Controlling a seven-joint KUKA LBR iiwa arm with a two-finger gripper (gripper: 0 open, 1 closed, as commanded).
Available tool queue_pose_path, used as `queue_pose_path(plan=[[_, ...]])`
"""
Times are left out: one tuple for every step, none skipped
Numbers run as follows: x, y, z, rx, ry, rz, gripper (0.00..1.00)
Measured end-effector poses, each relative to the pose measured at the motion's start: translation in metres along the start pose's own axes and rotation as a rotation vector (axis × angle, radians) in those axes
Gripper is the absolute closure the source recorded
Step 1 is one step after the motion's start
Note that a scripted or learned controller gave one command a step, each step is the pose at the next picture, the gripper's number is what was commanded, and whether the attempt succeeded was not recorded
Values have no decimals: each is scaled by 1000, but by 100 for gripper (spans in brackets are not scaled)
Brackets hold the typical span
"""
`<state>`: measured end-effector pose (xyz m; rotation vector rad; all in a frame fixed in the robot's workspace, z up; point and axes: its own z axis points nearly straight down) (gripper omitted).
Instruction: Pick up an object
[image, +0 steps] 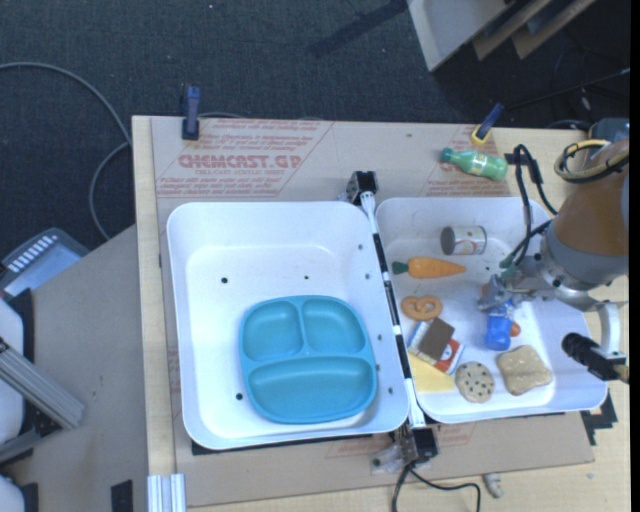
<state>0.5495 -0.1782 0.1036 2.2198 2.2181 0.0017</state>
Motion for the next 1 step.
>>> queue_pose_path(plan=[[117, 45, -82, 1, 3, -3, 100]])
